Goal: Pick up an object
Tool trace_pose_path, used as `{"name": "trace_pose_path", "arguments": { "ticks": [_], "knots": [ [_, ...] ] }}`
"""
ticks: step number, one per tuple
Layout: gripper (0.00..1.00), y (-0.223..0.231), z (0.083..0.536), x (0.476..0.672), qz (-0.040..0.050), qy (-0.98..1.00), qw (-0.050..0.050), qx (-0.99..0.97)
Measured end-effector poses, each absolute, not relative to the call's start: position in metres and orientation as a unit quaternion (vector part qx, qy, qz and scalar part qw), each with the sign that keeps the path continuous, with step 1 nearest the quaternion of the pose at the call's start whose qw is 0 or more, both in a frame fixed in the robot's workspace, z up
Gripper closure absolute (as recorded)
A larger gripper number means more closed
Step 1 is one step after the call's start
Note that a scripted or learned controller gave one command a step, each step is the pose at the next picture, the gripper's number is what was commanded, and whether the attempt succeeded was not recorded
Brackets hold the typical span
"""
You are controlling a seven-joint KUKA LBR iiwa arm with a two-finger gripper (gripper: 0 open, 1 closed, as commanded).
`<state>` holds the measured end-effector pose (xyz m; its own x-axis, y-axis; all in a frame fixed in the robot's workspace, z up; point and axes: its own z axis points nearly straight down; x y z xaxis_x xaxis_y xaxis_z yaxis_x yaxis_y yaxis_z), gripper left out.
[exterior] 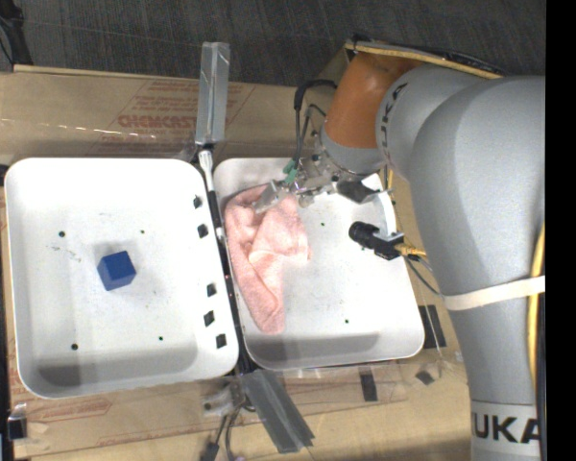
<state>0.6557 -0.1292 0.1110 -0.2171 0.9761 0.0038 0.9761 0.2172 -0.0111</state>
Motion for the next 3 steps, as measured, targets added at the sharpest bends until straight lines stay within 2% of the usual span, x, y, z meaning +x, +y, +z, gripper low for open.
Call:
{"name": "trace_pose_path", "arguments": {
  "ticks": [1, 2, 3],
  "knots": [
    [0.00, -0.1365, 0.0895, 0.6571, 0.0016, -0.797, 0.004, -0.604],
    [1.00, -0.1356, 0.0961, 0.6573, 0.0031, -0.798, 0.007, -0.603],
    [0.00, -0.1357, 0.0961, 0.6572, 0.0033, -0.798, 0.007, -0.603]
  ]
}}
